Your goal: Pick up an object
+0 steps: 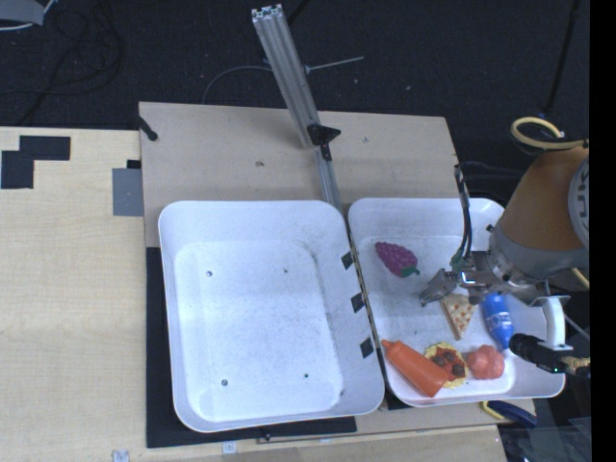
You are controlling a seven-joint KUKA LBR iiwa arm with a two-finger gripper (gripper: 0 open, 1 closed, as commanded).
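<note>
A pizza slice toy [458, 313] lies in the right bin [423, 224] under the gripper [445, 290], whose finger state cannot be told

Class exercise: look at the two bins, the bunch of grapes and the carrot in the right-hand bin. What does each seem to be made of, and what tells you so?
Bins: probably thin moulded plastic, matte white, with rounded corners and a shallow lip.
Bunch of grapes: likely toy plastic or rubber, with an even purple bumpy surface and a green stem.
Carrot: likely toy plastic, smooth and uniformly orange.
</note>
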